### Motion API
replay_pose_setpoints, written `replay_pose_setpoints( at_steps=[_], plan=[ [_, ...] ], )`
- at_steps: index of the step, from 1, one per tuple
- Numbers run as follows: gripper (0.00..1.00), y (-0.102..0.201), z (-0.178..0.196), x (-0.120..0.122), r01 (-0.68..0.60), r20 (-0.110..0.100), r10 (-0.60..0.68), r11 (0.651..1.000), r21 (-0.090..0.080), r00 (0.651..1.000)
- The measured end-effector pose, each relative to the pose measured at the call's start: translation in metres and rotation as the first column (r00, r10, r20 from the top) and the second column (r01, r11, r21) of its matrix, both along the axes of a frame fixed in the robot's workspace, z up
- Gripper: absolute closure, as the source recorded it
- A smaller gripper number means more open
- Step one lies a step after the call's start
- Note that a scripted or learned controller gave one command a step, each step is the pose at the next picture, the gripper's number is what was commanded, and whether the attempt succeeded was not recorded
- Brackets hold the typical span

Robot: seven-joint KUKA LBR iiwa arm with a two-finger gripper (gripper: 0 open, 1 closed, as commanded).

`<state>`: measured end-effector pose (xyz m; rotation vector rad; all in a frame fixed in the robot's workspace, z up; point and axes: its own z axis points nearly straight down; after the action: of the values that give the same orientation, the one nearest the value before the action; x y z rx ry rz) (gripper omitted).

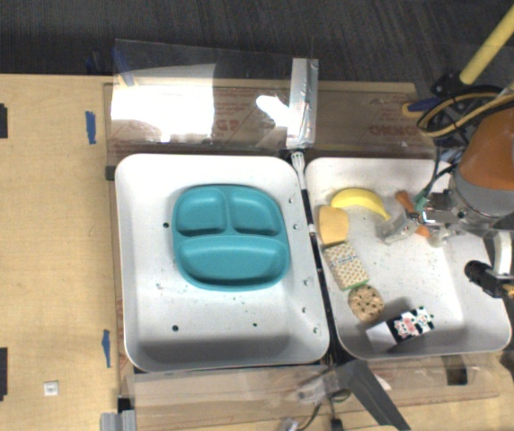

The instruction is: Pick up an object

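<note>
The right bin point(482, 326) holds a yellow banana point(362, 201) at its back, with a tan block point(332, 225) just left of it. A patterned rectangular piece point(345, 263) and a round speckled cookie point(365, 303) lie in a line below the block. A small black-and-white item point(410, 324) rests near the front wall. My gripper point(416, 218) is low in this bin, just right of the banana, at the end of the grey arm with the orange band point(500, 155). What lies under it is too cluttered to make out.
A teal divided plate point(230, 236) sits in the middle of the left bin point(149, 330). Behind the bins stands a clear plastic sheet point(212, 106) with a taped upright edge. Cables and a yellow pole point(504, 30) crowd the back right corner.
</note>
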<state>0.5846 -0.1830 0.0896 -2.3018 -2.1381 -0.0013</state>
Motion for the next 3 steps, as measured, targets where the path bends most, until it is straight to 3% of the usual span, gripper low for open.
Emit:
replay_pose_setpoints(
  at_steps=[1,2,3],
  plan=[
    [0.0,0.011,-0.004,0.068,0.085,0.001,-0.085,0.996,-0.001,0.996],
    [0.0,0.064,-0.004,0.075,-0.046,-0.029,0.046,0.999,-0.002,0.999],
    [0.0,0.069,-0.004,0.075,-0.081,-0.03,0.081,0.997,-0.009,0.996]
  ],
)
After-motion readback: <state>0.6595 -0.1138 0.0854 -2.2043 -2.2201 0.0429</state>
